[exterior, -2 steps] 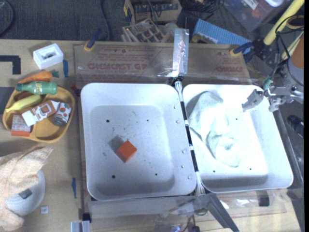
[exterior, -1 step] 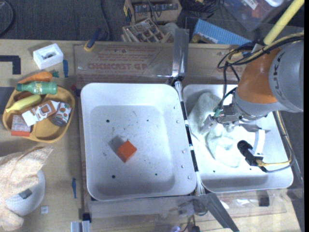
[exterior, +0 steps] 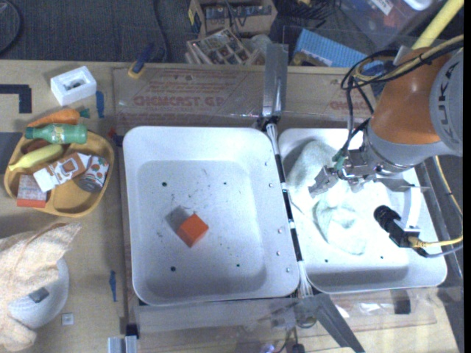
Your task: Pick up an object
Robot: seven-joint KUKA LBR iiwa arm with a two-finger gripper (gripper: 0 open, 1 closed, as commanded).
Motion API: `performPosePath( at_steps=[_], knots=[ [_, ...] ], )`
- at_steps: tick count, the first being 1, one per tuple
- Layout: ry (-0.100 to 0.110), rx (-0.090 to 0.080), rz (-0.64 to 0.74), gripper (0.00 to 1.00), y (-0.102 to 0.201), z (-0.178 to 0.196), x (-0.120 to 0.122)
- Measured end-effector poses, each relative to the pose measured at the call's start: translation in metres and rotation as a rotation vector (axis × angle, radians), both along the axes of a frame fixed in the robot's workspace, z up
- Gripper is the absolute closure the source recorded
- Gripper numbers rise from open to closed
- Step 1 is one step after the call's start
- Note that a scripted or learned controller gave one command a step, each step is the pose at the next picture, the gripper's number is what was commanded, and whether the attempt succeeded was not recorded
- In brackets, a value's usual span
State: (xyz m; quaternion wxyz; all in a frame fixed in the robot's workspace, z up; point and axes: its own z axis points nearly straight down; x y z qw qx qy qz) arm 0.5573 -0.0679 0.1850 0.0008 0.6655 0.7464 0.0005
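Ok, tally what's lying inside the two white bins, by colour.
Orange: 1, the block in the left bin
Pale/clear: 2, a lump and a wrapper in the right bin
Total: 3

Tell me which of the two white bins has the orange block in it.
The left bin. An orange block lies near its middle. The right bin, where the gripper hangs, holds pale translucent items instead.
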Motion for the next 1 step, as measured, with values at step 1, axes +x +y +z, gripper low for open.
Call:
performPosePath(
  at_steps=[1],
  knots=[
    [-0.003,-0.002,0.216,0.0,-0.0291,0.0836,0.0459]
  ],
)
